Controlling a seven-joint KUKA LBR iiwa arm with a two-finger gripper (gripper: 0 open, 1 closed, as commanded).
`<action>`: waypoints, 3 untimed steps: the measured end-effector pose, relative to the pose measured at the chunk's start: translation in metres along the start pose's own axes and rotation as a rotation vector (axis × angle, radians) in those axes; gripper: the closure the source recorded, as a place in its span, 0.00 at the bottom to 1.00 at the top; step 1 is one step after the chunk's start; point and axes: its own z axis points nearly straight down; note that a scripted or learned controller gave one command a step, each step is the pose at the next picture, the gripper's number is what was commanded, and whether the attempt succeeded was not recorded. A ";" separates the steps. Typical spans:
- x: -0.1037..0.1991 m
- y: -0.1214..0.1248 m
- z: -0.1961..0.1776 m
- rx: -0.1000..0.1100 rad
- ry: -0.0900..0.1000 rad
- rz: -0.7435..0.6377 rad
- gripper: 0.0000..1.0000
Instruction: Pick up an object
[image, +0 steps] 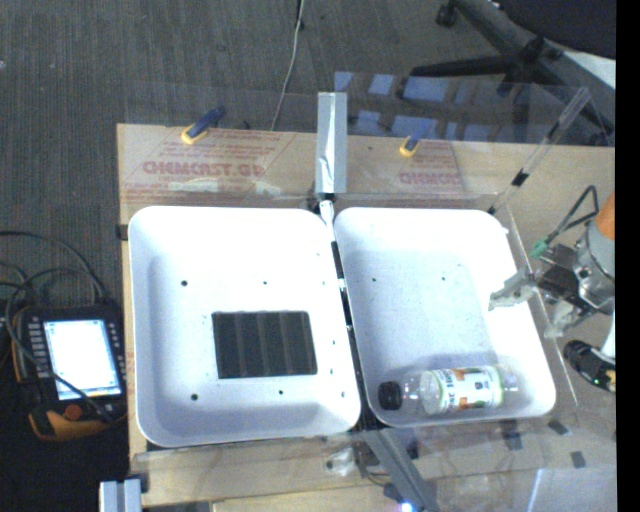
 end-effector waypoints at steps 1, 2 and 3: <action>-0.017 0.009 -0.013 -0.002 -0.003 0.434 0.00; 0.047 0.008 -0.066 -0.004 -0.003 0.887 0.00; -0.009 0.012 -0.067 -0.003 -0.003 0.797 0.00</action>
